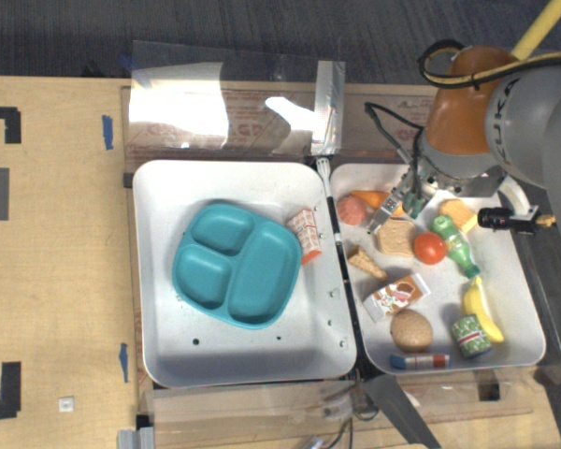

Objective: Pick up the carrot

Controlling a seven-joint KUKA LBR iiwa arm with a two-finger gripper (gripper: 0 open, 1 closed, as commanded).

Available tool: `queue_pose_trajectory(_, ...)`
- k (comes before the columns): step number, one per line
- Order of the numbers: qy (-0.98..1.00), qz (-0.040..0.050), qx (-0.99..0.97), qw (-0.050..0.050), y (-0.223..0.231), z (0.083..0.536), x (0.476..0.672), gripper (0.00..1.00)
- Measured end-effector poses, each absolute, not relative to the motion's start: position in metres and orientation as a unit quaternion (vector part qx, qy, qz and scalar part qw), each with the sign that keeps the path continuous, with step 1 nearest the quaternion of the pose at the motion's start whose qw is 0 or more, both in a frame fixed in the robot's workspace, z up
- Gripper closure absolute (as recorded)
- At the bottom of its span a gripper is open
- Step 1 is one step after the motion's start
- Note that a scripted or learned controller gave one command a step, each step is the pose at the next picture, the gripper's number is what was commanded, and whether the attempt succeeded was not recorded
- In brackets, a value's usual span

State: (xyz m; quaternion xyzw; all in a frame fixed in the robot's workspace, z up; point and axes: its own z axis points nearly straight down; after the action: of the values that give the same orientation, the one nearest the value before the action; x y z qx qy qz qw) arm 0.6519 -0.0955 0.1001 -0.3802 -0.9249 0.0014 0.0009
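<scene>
carrot (373,198) is lying at the top-left of the right bin (533,344), jammed beside a pinkish fruit (353,210), gripper (398,203) right at its tip, probably lining up a grab, grip hard to read.

A: What does the arm (533,120) look like?
B: Grey rounded casing, a glossy orange band (467,110), black cables (393,124) looping beside it.
A: And the end effector (397,204)?
B: Small, metallic, grey.

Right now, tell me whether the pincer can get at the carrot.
Probably yes: the pincer hangs right beside the carrot at the back of the right bin, though a peach-coloured fruit crowds it.
</scene>
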Motion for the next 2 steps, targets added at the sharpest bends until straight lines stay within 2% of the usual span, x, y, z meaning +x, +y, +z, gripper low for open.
queue_pose_trajectory(1, -0.875, -0.0017, -0.483, -0.002, -0.026, 0.187, 0.607, 1.00)
queue_pose_trajectory(2, -0.898, -0.0008, -0.440, 0.001, 0.039, 0.185, 0.578, 1.00)
